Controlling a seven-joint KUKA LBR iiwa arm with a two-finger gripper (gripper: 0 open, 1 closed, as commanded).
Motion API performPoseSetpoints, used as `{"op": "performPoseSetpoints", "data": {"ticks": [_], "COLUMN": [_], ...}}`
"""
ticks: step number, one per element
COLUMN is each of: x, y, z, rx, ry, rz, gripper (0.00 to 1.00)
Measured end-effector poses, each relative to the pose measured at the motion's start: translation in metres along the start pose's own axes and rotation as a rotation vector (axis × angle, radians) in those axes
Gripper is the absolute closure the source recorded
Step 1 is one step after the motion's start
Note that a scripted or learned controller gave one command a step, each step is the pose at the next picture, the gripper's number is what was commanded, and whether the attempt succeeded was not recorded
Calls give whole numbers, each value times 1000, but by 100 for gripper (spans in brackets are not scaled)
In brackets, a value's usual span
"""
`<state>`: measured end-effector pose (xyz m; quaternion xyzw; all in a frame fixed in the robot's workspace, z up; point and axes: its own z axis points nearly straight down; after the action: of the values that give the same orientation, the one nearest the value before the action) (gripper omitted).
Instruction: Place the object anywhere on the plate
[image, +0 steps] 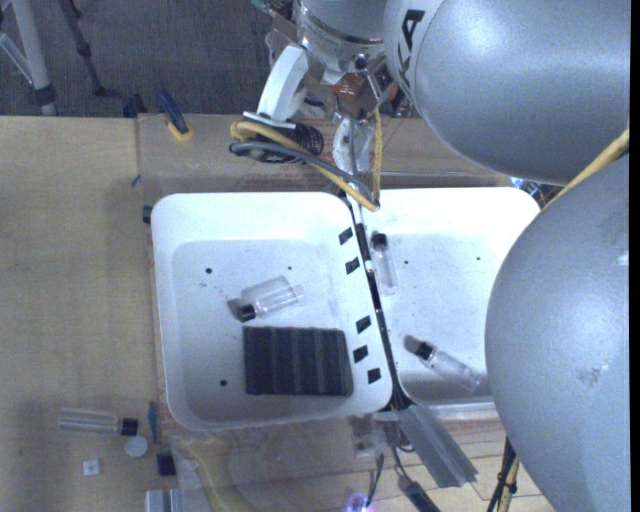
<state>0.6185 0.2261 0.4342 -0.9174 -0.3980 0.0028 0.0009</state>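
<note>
A black ribbed plate (297, 361) lies flat in the near part of the left bin (163, 300). Just behind it a small clear vial with a black cap (268, 298) lies on its side, a little apart from the plate's far edge. My gripper (345, 140) hangs high over the far rim, about where the two bins meet, well away from both the vial and the plate. Nothing can be seen held in it.
The right bin (470, 215) holds two more clear vials: one (381, 262) by the dividing wall, another (445, 362) near the front. The arm's large grey links cover the right side. Loose small parts and a vial (95, 421) lie on the bench at lower left.
</note>
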Motion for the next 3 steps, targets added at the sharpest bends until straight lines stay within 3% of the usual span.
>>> {"op": "performPoseSetpoints", "data": {"ticks": [1,2,3], "x": [1,14,15], "y": [-2,18,16], "z": [-10,-1,0], "rx": [1,-4,-1], "ry": [-2,9,0], "rz": [-4,459,-45], "gripper": [100,100,100]}}
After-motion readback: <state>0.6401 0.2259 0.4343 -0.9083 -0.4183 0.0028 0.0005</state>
